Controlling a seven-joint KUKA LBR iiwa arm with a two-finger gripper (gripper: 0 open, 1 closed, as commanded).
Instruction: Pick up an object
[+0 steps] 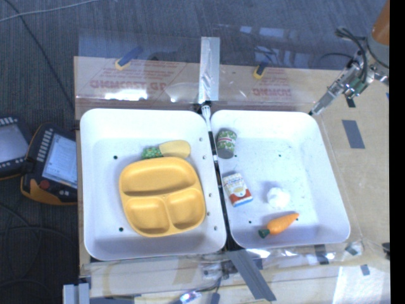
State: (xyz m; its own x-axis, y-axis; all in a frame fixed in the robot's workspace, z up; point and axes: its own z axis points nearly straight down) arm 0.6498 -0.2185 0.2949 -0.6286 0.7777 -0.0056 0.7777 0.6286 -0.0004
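The right bin (319, 163) holds a toy carrot (279, 224) near its front, a small white ball (277, 197), a small red-and-white carton (236, 189) and a green-topped can (226, 142) lying by the divider. The left bin (95, 170) holds a yellow divided tray (162, 195), with a yellow piece (174, 148) and a green bit (151, 152) behind it. My gripper (319, 106) hangs at the upper right, just beyond the right bin's far right corner, above the bench, with nothing seen in it.
A teach pendant (50, 166) lies on the floor left of the bins. Blue and yellow clips (128, 57) hold the clear sheet behind the bins. Grey tape patches (353, 133) mark the bench to the right.
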